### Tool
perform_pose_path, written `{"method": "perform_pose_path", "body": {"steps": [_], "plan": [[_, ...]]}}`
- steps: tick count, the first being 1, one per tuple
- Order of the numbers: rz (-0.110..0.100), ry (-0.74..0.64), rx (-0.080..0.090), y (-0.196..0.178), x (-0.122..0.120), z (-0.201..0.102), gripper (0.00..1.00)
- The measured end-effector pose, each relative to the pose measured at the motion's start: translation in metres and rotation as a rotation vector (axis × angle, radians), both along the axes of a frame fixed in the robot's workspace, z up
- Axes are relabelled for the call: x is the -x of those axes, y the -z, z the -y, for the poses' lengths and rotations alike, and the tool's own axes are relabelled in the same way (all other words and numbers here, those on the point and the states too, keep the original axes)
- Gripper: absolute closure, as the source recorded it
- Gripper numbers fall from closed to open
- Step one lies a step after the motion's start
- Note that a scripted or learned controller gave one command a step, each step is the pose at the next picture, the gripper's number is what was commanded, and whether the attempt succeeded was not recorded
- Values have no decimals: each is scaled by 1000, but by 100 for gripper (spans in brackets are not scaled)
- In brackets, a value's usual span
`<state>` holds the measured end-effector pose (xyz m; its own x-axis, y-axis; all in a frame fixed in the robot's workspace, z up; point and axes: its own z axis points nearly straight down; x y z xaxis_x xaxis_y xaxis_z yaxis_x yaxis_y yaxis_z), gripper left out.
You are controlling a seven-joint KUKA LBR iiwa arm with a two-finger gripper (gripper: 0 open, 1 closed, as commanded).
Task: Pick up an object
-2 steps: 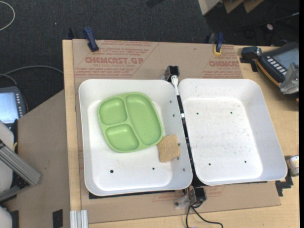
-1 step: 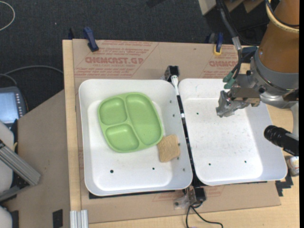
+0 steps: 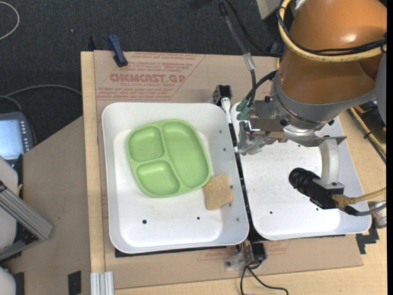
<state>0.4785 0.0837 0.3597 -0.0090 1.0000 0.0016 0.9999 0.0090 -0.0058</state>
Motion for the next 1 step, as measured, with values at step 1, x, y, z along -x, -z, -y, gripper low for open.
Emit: {"method": "perform_pose_path", "body": {"steps": [1], "plan": [[1, 15, 3, 19, -1, 52, 100]]}}
